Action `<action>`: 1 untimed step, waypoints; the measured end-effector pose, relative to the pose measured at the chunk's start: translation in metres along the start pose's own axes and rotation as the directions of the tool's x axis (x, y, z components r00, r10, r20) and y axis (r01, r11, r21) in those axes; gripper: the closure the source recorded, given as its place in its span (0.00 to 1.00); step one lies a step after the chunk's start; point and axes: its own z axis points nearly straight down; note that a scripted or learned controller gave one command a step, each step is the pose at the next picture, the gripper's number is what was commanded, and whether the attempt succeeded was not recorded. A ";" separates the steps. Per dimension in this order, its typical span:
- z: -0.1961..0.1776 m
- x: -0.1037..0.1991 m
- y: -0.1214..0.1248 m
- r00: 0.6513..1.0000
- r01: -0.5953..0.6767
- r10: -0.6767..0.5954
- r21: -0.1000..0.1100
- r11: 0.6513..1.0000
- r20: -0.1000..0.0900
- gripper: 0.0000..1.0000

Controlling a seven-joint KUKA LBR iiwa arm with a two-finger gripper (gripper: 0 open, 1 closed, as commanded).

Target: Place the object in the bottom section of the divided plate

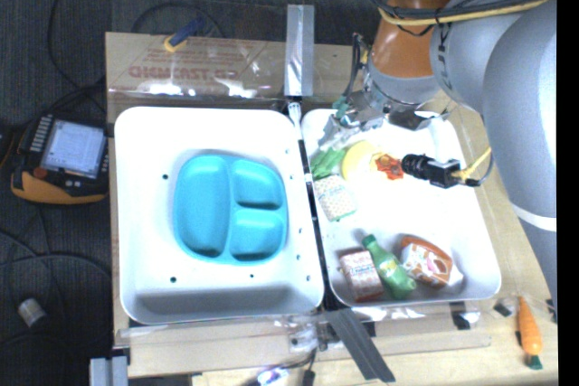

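End effector [342, 124], finger state impossible to tell, is hovering at the right bin's [470, 221] eleven o'clock corner, just above the green item [327, 162], with the blue divided plate [231, 205] sitting in the left bin [136, 221].

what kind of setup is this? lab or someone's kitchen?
Most likely a robotics lab bench, not a kitchen: a grey arm reaches over two white bins, the food in the right bin looks like toy items, and a handheld control pendant lies on dark carpet with loose cables.

Tabletop [136, 50] carries two white bins: left bin [136, 285], right bin [470, 212], touching; carrot [529, 334] at right front corner.
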 end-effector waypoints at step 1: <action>-0.125 0.033 0.040 0.966 0.260 -0.260 0.001 0.966 0.004 1.00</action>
